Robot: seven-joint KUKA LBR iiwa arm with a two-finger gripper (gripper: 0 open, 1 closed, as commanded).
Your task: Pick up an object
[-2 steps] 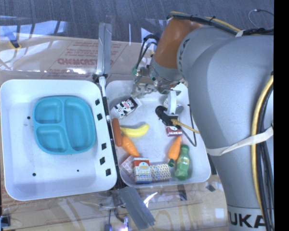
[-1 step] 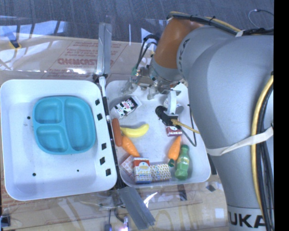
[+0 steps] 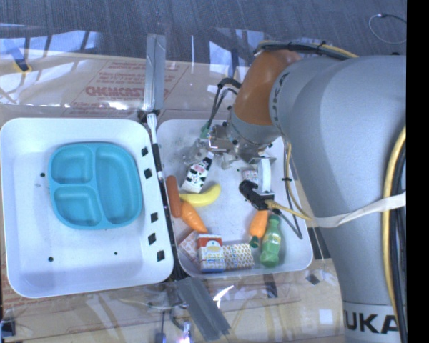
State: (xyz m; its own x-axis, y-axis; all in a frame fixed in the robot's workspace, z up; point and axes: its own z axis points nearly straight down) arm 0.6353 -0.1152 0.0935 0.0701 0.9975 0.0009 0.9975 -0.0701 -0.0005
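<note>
Cow toy (image 3: 196, 176) just below-left of jaws (image 3: 218, 146), right bin (image 3: 300, 257).

Blue divided plate (image 3: 95, 184) in left bin (image 3: 21, 263)

Open floor is left in the upper left of the right bin (image 3: 173, 136), while its lower half is crowded by the banana (image 3: 204, 195), carrots (image 3: 191, 216), carton (image 3: 211, 253) and green bottle (image 3: 271, 243); the left bin (image 3: 21, 263) is occupied centrally by a blue tray (image 3: 95, 184), with bare margins around it
</note>
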